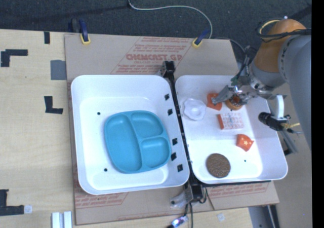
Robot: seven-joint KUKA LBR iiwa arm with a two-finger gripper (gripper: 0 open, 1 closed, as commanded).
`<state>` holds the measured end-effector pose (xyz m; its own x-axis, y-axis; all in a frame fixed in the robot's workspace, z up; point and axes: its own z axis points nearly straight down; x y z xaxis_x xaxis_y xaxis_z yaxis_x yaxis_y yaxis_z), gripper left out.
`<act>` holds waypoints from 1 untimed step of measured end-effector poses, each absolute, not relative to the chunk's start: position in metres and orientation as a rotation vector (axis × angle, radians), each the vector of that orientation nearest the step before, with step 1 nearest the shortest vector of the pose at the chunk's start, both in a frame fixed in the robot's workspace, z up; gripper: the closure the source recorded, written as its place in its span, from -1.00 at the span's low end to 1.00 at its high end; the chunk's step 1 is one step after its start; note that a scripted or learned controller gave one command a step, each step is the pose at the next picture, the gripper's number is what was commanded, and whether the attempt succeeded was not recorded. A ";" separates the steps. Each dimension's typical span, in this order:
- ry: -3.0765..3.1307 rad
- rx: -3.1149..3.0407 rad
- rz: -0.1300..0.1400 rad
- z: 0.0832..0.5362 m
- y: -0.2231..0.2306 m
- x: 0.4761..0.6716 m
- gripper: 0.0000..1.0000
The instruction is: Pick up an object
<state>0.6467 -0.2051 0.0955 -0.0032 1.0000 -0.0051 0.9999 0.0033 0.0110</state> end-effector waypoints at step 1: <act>2.209 2.198 0.018 0.108 -0.204 0.650 1.00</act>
<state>0.6502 -0.2044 0.1085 -0.0050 0.9999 -0.0102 0.9996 0.0052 0.0263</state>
